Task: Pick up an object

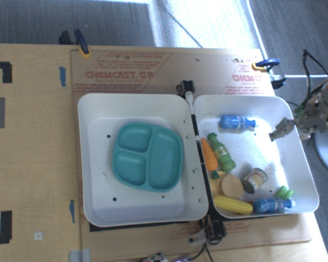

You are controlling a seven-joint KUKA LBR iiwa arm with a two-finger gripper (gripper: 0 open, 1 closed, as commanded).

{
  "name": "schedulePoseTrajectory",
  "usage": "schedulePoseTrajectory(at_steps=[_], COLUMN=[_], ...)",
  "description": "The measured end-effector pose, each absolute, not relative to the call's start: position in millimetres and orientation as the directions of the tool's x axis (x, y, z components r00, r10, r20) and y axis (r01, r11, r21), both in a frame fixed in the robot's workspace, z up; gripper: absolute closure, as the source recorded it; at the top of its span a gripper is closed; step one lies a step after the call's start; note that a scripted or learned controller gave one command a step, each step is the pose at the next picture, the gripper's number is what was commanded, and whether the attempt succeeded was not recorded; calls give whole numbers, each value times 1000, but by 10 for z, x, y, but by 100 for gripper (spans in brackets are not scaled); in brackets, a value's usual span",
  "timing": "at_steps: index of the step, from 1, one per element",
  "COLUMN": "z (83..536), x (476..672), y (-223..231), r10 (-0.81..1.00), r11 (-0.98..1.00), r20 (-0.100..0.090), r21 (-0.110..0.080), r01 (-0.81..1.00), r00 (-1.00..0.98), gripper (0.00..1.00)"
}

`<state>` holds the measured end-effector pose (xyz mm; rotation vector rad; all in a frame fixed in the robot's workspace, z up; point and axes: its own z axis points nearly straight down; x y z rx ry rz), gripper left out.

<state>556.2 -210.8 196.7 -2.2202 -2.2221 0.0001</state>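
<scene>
strong daylight falls from the top, washing out the floor (208, 10) behind the bench into a pale, glaring patch. both white bins, the left bin (93, 124) and the right bin (300, 162), are bright with soft, faint shadows along their walls. the picture is slightly soft overall, and the gripper (281, 129) at the right looks blurred.

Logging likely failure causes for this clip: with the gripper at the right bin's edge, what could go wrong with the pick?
The carrot, green bottle, corn and can crowd together, so the fingers may nudge neighbours or close on two things. The gripper sits near the right bin wall; descending there may clip the rim. The lone blue bottle could roll.
</scene>
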Motion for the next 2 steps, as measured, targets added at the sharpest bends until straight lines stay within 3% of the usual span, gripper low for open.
schedulePoseTrajectory(at_steps=[1, 2], z=[894, 864], x=[5301, 4808], y=[-1551, -1118], r10=[994, 981], r11=[110, 195], r20=[0, -2], r21=[0, 5], r01=[994, 981], r00=[-110, -195], gripper=[0, 0])
